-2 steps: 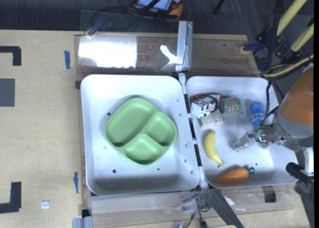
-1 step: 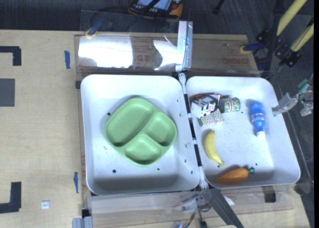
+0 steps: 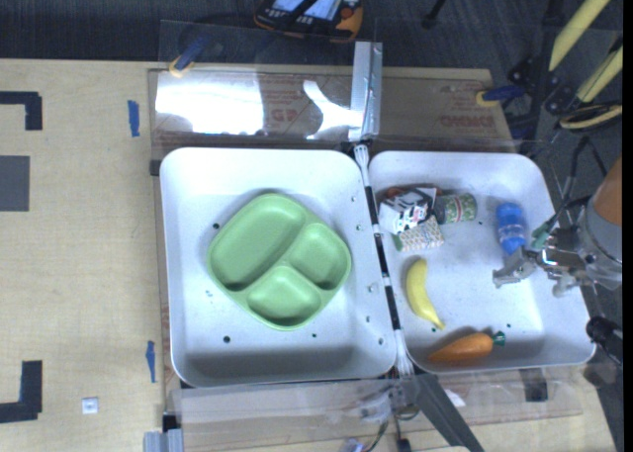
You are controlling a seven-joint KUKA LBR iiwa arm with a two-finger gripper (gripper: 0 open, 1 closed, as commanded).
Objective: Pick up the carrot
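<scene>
The orange carrot (image 3: 463,346) with a green stem end lies along the front wall of the right bin (image 3: 539,178). My gripper (image 3: 536,278) hovers over the right side of that bin, up and to the right of the carrot and apart from it. Its fingers (image 3: 508,274) stand open with nothing between them. The arm comes in from the right edge.
A yellow banana (image 3: 423,292) lies just left of the carrot. A blue bottle (image 3: 509,226), a green can (image 3: 457,209) and printed packets (image 3: 413,218) sit toward the back of the right bin. A green divided plate (image 3: 280,257) fills the left bin (image 3: 188,193).
</scene>
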